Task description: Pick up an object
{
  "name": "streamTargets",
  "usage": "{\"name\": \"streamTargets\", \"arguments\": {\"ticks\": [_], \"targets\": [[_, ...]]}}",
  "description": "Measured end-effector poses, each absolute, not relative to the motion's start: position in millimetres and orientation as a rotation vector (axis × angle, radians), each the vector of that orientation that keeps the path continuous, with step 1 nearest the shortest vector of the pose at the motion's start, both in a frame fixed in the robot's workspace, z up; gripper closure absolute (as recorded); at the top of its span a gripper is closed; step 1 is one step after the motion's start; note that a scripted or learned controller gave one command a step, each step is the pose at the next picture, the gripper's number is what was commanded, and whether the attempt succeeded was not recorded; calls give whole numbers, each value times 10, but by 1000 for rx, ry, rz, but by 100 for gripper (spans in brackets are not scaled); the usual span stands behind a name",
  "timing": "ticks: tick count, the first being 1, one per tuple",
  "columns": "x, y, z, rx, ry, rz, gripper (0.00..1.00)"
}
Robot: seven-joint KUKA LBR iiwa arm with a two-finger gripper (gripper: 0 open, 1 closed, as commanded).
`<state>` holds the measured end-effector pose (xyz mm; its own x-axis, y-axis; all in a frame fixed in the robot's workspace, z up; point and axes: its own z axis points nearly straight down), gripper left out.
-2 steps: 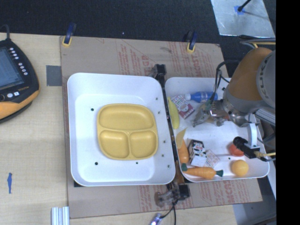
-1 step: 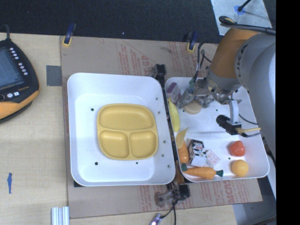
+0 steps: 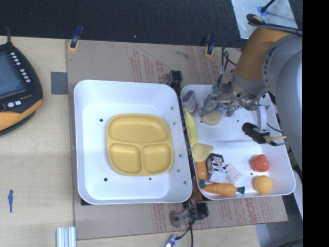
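My gripper reaches into the far part of the right bin, just above a pale round object that lies right under its tips. A yellow banana lies along the bin's left wall. A pale yellow wedge sits below it. Further forward lie a carrot, a black-and-white packet, a red tomato and a small orange fruit. A purple thing rests in the far left corner, close to the gripper.
The left bin holds a yellow divided plate. A teach pendant lies at the far left of the bench. Clamps grip the cardboard sheet's far edge.
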<state>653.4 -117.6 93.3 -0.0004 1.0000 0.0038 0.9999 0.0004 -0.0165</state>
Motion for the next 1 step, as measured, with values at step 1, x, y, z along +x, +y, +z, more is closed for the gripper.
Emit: {"name": "streamTargets", "arguments": {"ticks": [1], "targets": [[6544,-1177,1050,-2207,-2218,13,100]]}}
